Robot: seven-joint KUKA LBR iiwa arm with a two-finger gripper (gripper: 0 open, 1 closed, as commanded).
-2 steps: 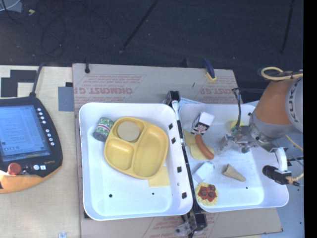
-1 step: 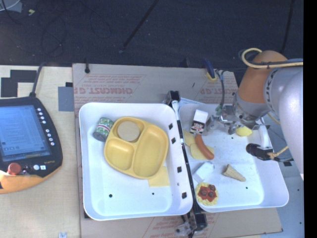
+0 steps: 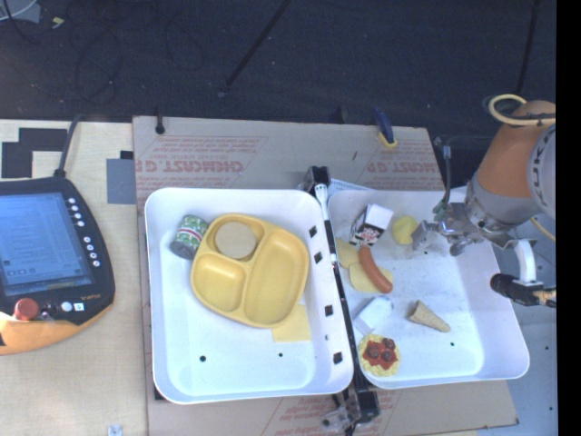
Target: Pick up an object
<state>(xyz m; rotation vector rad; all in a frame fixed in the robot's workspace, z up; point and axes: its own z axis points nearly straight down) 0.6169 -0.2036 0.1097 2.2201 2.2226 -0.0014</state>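
Gripper [image 3: 434,230] first: mine sits low over the right bin [image 3: 495,357], close to its far edge, just beside a small yellow lemon-like piece [image 3: 403,230]. At this slant the metal parts blur together, so I cannot tell how it is set, and I see nothing carried in it.

My likeliest target, judging by nearness, is that yellow piece — it lies toward the bin's far-left corner, next to a small white carton [image 3: 370,224]. It looks roundish, so I read no clear long axis on it.

A toy sausage [image 3: 375,270] is the one thing here with a plain direction: it lies on a pale yellow slice [image 3: 364,279], its long axis running diagonally from the far-left corner toward the near-right.

What could go wrong? A round, smooth piece may squirt sideways if I close off-centre, rolling against the carton. Coming down between the two, I might nudge the carton or catch both at once. The bin's far wall is also near, and a descent too close to it could strike the rim.

A cone [image 3: 428,316] and a small tart [image 3: 379,353] lie nearer the front edge, well apart from me.
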